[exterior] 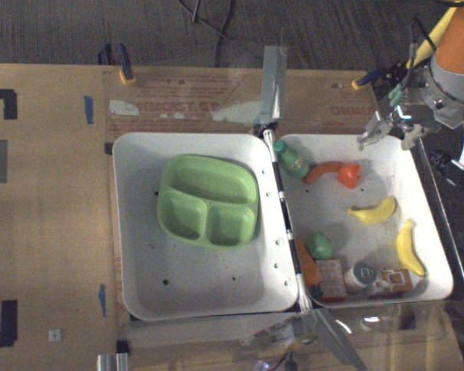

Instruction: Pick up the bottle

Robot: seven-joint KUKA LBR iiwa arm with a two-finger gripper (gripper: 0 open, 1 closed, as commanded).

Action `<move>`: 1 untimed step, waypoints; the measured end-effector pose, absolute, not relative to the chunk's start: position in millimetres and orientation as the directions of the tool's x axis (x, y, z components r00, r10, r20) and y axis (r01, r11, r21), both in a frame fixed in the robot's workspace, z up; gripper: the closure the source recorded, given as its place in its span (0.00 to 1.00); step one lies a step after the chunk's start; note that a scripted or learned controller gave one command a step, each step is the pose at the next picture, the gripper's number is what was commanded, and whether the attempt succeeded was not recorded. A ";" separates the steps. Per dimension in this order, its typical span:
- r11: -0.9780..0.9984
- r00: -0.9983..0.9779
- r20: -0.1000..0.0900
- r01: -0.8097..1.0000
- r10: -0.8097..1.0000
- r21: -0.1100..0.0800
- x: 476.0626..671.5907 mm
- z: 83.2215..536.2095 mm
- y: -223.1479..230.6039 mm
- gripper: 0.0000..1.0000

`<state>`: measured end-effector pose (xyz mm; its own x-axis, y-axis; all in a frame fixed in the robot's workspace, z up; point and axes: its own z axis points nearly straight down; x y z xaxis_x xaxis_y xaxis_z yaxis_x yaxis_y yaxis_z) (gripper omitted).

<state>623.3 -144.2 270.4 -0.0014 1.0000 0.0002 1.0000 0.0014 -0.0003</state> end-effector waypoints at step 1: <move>-0.095 0.095 0.000 0.995 0.995 -0.001 628.8 172.2 -94.7 0.00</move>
<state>628.8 -94.7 172.2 0.0949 0.9955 0.0000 0.9955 -0.0949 -0.0009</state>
